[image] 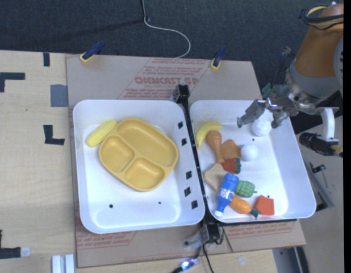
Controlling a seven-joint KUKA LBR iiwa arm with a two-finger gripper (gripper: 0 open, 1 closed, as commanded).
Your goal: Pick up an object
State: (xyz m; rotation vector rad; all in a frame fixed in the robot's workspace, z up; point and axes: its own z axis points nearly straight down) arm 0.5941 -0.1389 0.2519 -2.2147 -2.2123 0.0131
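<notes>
The right bin (289, 169) holds a pile of toy food: a yellow banana (205, 131), a brown drumstick (222, 148), a white ball (250, 152), a strawberry (232, 165), a blue bottle (225, 192), a green piece (245, 187), a carrot (240, 205) and a red block (266, 205). A second white round object (261, 127) lies near the bin's far right part. My gripper (263, 118) hangs right over it, open, with one dark finger on each side of it. I cannot tell whether the fingers touch it.
The left bin (90, 198) contains a yellow divided plate (138, 152) and a yellow corn cob (101, 132) beside it. A black divider strip (189, 152) runs between the bins. A white cable (164, 30) lies on the dark cloth behind the cardboard.
</notes>
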